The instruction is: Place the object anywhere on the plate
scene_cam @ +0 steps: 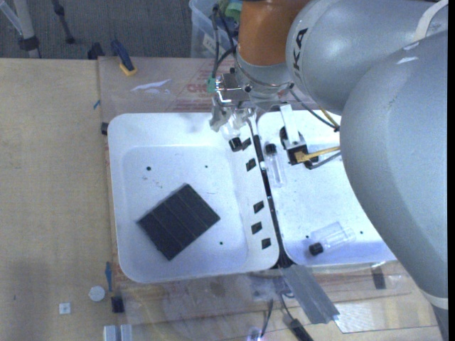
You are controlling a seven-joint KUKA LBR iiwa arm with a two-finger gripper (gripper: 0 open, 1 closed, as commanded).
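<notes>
Smooth grey arm [384, 112]; flat dark ribbed square plate [178, 220].

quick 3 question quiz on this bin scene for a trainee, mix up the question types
1. True or false: the dark plate lies in the left bin.
2. Multiple choice. The clear tube with a black cap lies: A) on the plate; B) in the right bin; C) on the bench outside both bins.
3. Fill the blank: the gripper hangs over the ____ edge of the bins, close to the divide between them.

Key
1. True; the plate sits turned like a diamond on the bin floor.
2. B; it lies near the front of that bin, apart from the plate.
3. Far (back).
</notes>
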